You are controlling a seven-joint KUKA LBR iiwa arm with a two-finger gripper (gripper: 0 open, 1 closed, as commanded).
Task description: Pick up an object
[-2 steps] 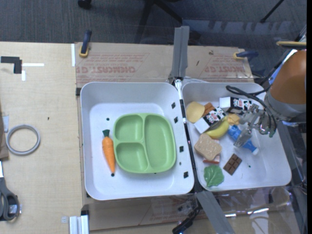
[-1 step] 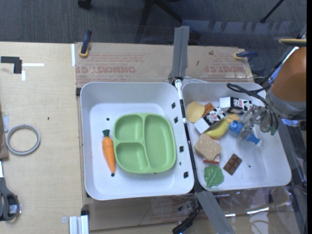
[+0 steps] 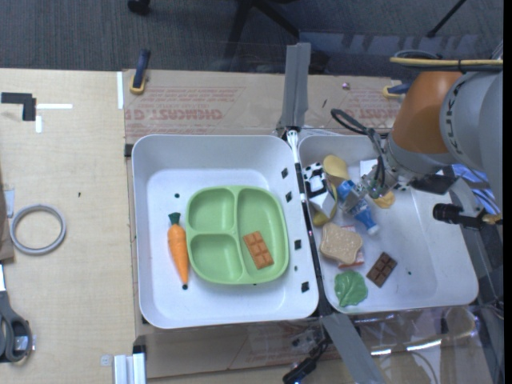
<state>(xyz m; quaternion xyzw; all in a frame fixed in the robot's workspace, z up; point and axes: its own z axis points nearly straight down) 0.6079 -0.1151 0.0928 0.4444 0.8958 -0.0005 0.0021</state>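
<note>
The right bin (image 3: 436, 274) holds a blue bottle (image 3: 358, 206) lying on its side, a slice of bread (image 3: 342, 245), a brown chocolate bar (image 3: 382, 270), a green leaf (image 3: 350, 288) and a yellow chip-like piece (image 3: 335, 167). My gripper (image 3: 373, 187) reaches in from the right and hangs low at the bottle's upper right end, very close to it or touching it. A small yellow piece (image 3: 386, 201) peeks out just below the gripper. Whether anything is held cannot be seen.
The left bin (image 3: 146, 238) holds a green divided plate (image 3: 216, 214) with an orange waffle piece (image 3: 258, 249) in it, and a carrot (image 3: 178, 250) beside the plate. A black-and-white item (image 3: 315, 179) sits by the divider. A tape roll (image 3: 35, 229) lies on the bench at far left.
</note>
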